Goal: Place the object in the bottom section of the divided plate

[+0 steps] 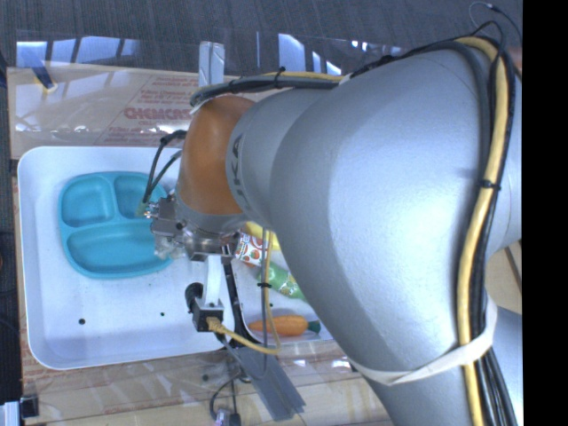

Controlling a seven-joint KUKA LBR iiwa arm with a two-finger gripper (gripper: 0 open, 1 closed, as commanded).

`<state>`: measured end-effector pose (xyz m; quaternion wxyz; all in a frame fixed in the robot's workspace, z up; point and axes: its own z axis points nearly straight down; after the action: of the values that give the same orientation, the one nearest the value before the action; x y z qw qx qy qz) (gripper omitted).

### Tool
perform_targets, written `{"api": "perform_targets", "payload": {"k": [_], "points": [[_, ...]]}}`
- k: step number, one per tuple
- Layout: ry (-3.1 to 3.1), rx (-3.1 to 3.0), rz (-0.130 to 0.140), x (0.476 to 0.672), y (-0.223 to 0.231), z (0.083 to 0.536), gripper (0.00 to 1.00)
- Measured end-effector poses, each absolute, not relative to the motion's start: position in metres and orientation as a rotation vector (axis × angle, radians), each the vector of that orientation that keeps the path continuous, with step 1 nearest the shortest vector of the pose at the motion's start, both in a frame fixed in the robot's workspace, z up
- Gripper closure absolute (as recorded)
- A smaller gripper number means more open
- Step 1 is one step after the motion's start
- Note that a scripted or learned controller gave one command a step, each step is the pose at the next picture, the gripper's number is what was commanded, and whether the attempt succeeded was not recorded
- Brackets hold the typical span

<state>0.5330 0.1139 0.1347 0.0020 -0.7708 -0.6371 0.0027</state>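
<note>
Centrally, the arm (373,202) overhangs the white bin (53,327); the divided plate (106,224) lies at nine o'clock; a toy carrot (284,326) at six o'clock, probably the object; fingers' state cannot be told; judged step: approach; next, a grasp, then transfer leftward.

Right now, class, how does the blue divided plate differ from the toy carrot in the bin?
The divided plate is blue, wide and split into sections; the carrot is orange, slim and tapered with a green end. The plate lies at the white bin's left side; the carrot lies near its lower rim, beside the arm. Both rest in that bin.
</note>
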Motion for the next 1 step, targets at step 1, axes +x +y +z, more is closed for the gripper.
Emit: {"api": "perform_targets", "payload": {"k": [1], "points": [[-2.064,-2.366,0.005,0.5789,0.1543,0.1923,1.0]]}}
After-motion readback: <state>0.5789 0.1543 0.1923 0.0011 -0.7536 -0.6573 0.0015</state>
